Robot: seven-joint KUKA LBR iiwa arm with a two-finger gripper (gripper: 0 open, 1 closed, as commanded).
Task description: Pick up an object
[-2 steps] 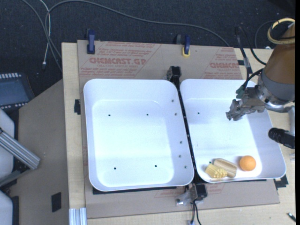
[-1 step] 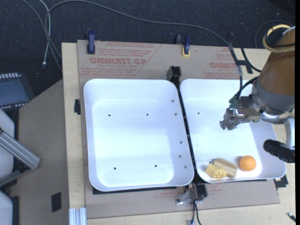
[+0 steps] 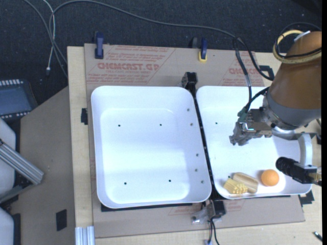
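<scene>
We read "CHEMCAST GP" on the desk (image 3: 130, 65) sheet; fingers (image 3: 239, 138) hang over right bin (image 3: 219, 106), state unclear, nothing visibly gripped; corn cob (image 3: 235, 187), bread roll (image 3: 245, 179), orange (image 3: 270, 177) at its near edge.

Open floor beside corn (image 3: 236, 187), orange (image 3: 270, 177)

- Brown board (image 3: 134, 65) lying under the two white bins: faded red print, repeated across its far strip. The largest line reads roughly "CHEMCAST GP".
- Smaller red lines run above and below that name, too blurred to read.
- Similar red print right of the yellow clamp (image 3: 203, 52), unreadable.
</scene>
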